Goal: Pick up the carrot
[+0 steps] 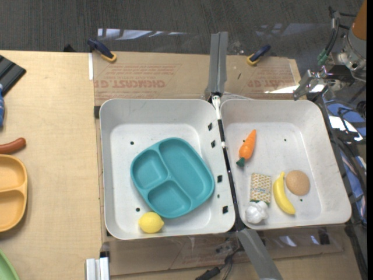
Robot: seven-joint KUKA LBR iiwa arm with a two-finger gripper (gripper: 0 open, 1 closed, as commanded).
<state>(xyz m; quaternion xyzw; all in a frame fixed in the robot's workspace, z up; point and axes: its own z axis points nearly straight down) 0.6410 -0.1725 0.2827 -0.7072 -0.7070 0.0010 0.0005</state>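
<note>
The carrot is small and orange, with a green top pointing toward the front. It lies in the left part of the right bin, near the divider between the bins. My gripper hangs at the top right, over the far right corner of that bin. It is well away from the carrot, up and to the right of it, and nothing shows in it.
In the right bin, in front of the carrot, lie a cracker packet, a banana, a brown roll and a white crumpled thing. The left bin holds a teal divided plate and a lemon.
</note>
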